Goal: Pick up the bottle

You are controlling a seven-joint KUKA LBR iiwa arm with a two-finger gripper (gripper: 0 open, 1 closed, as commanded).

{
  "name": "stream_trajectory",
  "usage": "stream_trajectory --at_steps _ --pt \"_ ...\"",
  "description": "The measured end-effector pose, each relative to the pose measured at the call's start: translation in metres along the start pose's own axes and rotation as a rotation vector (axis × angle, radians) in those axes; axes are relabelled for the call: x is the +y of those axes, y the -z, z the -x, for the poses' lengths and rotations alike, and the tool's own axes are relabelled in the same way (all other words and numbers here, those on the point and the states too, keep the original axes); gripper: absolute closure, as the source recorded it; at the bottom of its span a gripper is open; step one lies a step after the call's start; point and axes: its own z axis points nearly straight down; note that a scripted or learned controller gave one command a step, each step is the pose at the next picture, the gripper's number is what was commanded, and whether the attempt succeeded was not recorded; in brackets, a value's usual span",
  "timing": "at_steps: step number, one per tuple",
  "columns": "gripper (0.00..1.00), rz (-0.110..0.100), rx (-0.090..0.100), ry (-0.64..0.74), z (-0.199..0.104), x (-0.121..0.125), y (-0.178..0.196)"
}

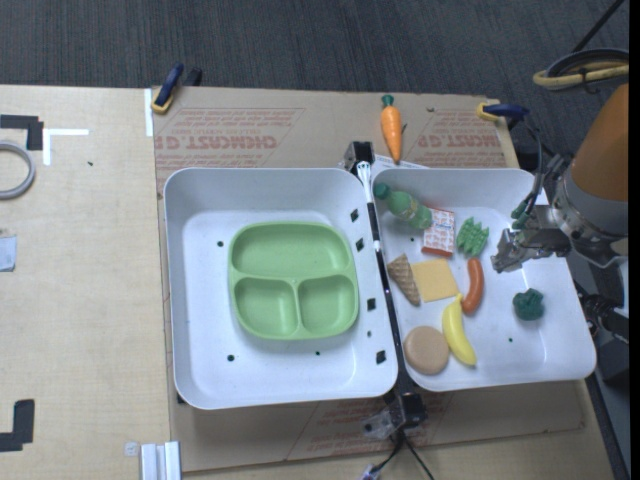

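Seen from above, the gripper (503,251) hangs over the right bin (560,363) near its right side, and whether it is spread or pinched together cannot be told; nothing shows in its grasp. The green bottle (404,206) lies well apart at the bin's upper left corner, beside a red-and-white packet (438,233).

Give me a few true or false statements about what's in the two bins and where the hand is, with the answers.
1. The green bottle lies in the right bin. True.
2. The green divided plate sits in the right bin. False: it is in the left bin.
3. The hand is over the right bin. True.
4. The carrot lies inside the left bin. False: it lies on the cardboard behind the bins.
5. The banana is beside the sausage. True.
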Motion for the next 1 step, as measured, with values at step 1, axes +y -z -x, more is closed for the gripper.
stream_trajectory --at_steps 1 --pt "1.00 -0.003 0.001 -0.158 -0.0900 -0.0338 0.0016"
